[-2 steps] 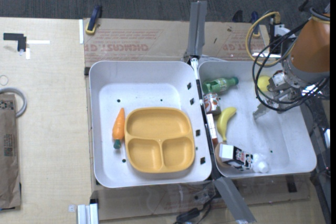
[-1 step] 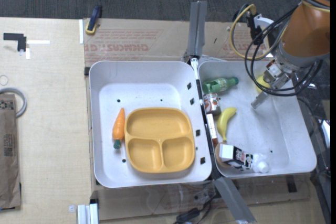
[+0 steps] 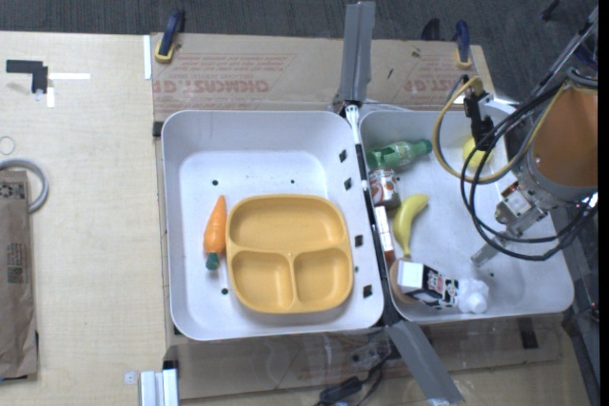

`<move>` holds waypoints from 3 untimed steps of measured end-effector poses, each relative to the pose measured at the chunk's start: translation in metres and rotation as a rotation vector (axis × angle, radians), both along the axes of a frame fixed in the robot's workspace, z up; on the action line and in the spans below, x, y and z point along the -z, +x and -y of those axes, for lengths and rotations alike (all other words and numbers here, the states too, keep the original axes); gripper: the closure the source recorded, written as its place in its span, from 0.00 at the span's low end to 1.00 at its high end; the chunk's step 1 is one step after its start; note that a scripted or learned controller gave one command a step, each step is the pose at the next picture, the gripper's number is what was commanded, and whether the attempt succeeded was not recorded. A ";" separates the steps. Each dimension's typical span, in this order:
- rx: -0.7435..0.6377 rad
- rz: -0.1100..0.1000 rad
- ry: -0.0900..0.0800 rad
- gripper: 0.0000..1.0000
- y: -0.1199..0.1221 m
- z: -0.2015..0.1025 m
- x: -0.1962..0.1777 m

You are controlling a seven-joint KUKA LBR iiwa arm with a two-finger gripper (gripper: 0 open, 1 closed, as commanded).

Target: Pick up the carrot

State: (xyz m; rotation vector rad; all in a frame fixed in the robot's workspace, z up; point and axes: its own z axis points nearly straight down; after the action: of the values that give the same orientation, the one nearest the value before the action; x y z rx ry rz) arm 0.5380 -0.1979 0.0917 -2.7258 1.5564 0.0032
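While the carrot [image 3: 216, 225] lies lengthwise beside the yellow tray [image 3: 288, 252] in the left bin [image 3: 181, 204], the gripper [image 3: 504, 222], state unreadable, hangs over the right bin [image 3: 542, 295].

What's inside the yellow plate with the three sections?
All three sections of the yellow plastic divided plate show bare yellow, with no food in them. The orange toy carrot lies outside it, along its left edge. What's underneath the plate is hidden.
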 end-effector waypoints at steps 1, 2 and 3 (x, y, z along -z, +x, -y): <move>-0.004 0.001 0.003 1.00 0.002 -0.004 -0.009; 0.421 0.003 0.002 1.00 0.098 -0.028 -0.001; 0.143 0.005 0.001 1.00 0.122 0.012 -0.001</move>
State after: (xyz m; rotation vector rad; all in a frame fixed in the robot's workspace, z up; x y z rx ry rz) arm 0.6600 -0.2103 0.0930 -2.6046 1.7455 -0.0027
